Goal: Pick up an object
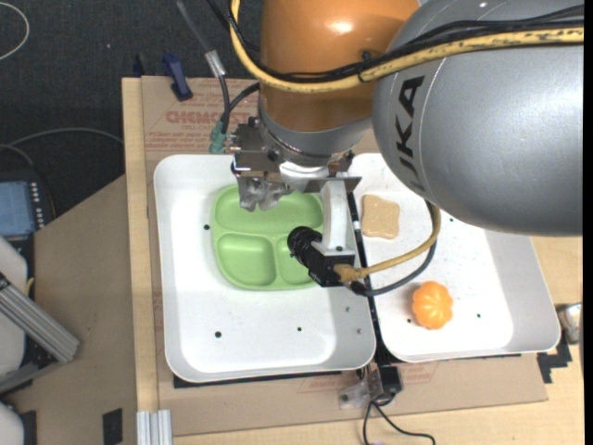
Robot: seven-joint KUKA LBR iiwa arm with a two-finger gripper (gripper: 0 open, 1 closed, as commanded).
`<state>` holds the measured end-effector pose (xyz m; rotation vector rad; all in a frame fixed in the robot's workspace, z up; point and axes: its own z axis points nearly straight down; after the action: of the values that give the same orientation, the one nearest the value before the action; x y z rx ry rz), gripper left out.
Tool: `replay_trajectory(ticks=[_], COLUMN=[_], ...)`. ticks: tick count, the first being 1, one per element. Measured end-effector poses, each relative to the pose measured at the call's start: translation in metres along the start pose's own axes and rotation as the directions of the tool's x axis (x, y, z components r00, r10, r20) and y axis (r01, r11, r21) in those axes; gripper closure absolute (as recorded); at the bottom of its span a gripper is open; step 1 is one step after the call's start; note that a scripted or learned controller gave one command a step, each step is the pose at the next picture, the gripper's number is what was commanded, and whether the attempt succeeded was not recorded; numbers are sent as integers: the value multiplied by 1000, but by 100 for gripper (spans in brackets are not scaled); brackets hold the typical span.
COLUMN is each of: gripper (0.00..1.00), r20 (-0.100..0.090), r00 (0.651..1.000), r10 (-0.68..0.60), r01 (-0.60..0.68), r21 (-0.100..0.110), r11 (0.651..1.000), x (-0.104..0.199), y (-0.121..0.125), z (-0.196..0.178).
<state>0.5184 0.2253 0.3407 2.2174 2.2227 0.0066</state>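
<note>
A green divided plate [252, 248] lies in the left white bin [195, 323], partly hidden under the arm. My gripper [262, 196] hangs over the plate's far edge, its metal fingers pointing down close to the plate. In the right bin [500, 323] a tan toast-shaped piece [380, 217] lies at the far left, and an orange pumpkin-like object [432, 305] rests near the front. The arm's grey and orange body covers much of the right bin's far side.
A black fitting with a yellow cable [320, 258] hangs over the rim between the bins. Both bins sit on a brown cardboard sheet [153, 109]. Cables trail along the back, and a metal rail [37, 327] lies at the left.
</note>
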Motion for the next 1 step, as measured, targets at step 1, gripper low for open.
replay_trajectory(ticks=[1], gripper=[100], r20=[7], r00=[1000], r10=[4], r01=[-4], r21=[17], r11=[1000], x=[-2], y=[13], z=[106])
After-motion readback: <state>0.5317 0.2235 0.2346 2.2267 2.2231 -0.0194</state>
